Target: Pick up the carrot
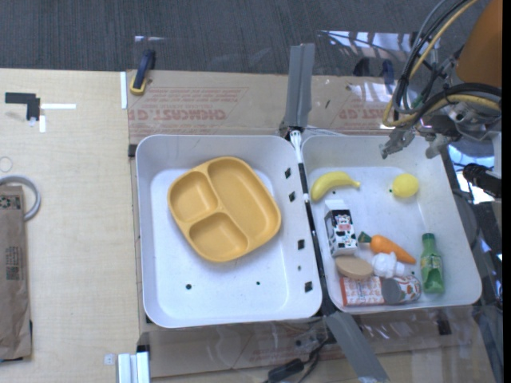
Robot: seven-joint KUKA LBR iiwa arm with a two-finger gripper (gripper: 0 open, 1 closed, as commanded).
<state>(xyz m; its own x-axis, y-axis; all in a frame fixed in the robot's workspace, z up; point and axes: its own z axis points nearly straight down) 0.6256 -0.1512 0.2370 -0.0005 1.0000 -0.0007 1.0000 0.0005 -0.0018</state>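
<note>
The orange carrot [392,247] lies in the right bin [467,238], near its middle, with its green end toward the milk carton [342,231]. My gripper [413,145] hangs over the bin's far right corner, well behind the carrot and just above the lemon [406,185]. Its two fingers are spread apart with nothing between them.
A banana [334,184], a green bottle [431,263], a small white bottle [388,266], a tan round piece [354,267] and a red packet [369,291] crowd the carrot. The left bin [160,278] holds a yellow divided plate [223,207]. Cables loop above the wrist.
</note>
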